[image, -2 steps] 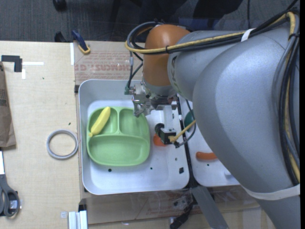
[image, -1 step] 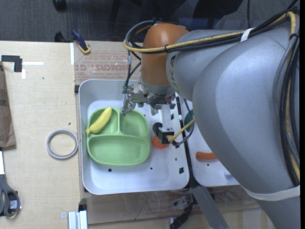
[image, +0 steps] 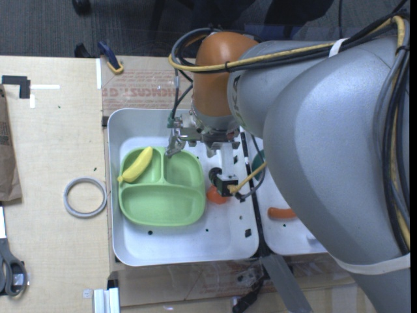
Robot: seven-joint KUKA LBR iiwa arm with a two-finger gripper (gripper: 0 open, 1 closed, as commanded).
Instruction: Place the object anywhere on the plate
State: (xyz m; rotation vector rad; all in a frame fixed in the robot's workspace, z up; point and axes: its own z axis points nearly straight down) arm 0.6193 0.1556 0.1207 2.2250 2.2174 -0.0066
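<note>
— Where is the banana (image: 136, 164) lying right now?

— It is lying in the upper left compartment of the green plate (image: 163, 204), tilted, its top end pointing toward my gripper (image: 174, 145) and its lower end resting at the plate's left rim. It is sitting off to my left and slightly below my fingertips, apart from them.

— Are you holding it?

— No. Nothing is sitting between my fingers. My gripper is hanging just over the plate's top rim, about where the divider between the two upper compartments meets the edge. Whether my jaws are spread or pressed together, I cannot tell; they are showing as a small metal tip from above and the gap is not readable.

— What is lying around you?

— The plate is resting in the white bin (image: 130, 240) beneath me. To my right and lower, a small orange-red object (image: 217, 196) is lying on the bin floor just beside the plate's right rim, partly hidden by black hardware. Further right, in the other bin (image: 287, 243), an orange piece (image: 281, 213) is showing under my arm. Well off to my left, on the wooden bench (image: 52, 142), a grey ring (image: 85, 197) is lying flat.
</note>
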